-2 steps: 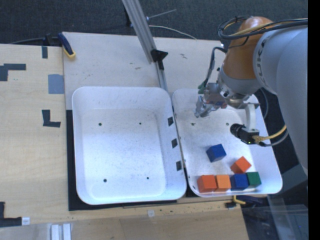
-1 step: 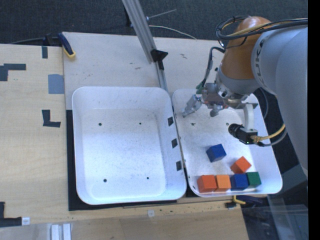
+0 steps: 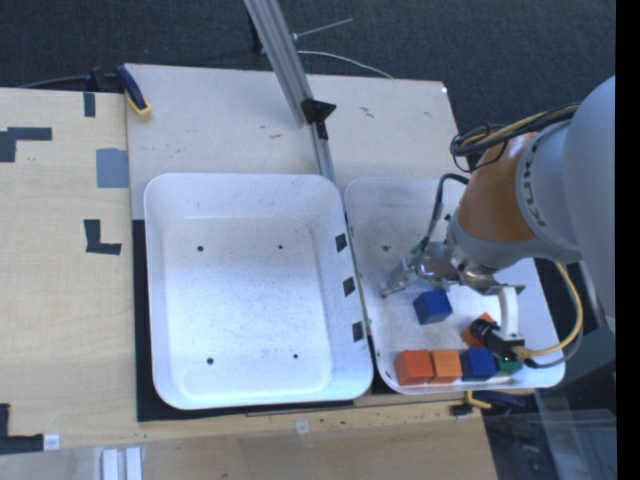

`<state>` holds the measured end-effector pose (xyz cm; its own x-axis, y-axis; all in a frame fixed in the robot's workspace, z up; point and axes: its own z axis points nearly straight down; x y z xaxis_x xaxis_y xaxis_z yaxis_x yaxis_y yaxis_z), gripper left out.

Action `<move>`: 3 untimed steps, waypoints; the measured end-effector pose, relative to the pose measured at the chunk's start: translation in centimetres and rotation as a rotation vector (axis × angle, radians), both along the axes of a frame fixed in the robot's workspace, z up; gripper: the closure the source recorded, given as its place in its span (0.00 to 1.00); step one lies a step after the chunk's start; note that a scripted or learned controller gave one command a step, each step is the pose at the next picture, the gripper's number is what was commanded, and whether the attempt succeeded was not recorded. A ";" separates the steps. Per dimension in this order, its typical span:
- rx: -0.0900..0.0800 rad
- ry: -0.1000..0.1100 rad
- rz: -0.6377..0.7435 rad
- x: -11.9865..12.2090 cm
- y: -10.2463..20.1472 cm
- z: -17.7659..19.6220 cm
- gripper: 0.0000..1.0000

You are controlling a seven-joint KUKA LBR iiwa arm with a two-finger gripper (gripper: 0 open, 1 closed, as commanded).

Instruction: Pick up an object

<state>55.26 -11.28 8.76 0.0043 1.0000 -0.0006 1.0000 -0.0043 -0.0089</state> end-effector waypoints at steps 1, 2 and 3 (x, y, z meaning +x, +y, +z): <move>0.001 -0.003 0.003 -5.5 0.7 0.4 0.00; 0.002 -0.004 0.006 -5.3 0.7 1.3 1.00; 0.003 -0.004 0.006 -5.3 0.7 1.3 0.00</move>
